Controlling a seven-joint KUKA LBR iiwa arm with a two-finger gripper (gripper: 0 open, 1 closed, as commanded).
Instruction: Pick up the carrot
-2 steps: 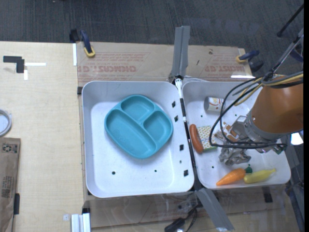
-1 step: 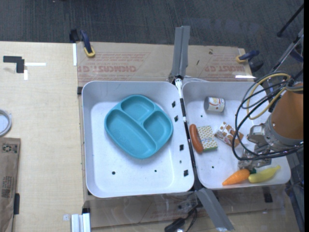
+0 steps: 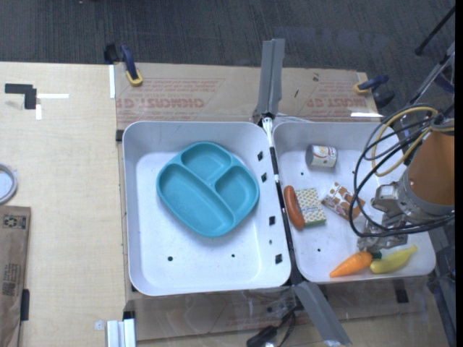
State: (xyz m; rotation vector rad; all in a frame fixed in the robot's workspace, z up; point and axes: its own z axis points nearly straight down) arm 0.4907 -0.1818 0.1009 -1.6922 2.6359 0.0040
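Note:
An orange carrot (image 3: 349, 264) with a green top lies near the front edge of the right bin (image 3: 318, 262), pointing left. My gripper (image 3: 376, 238) hangs just above and to the right of the carrot's green end, under the arm's orange band and its looping cables. A yellow banana-like item (image 3: 393, 259) lies right beside the carrot, touching its top end.
The right bin also holds a small can (image 3: 322, 156), a red sausage (image 3: 293, 206), a checked green-and-tan packet (image 3: 309, 207) and a brown-and-white wrapped item (image 3: 340, 199). A blue divided plate (image 3: 207, 188) lies in the left bin (image 3: 145, 266).

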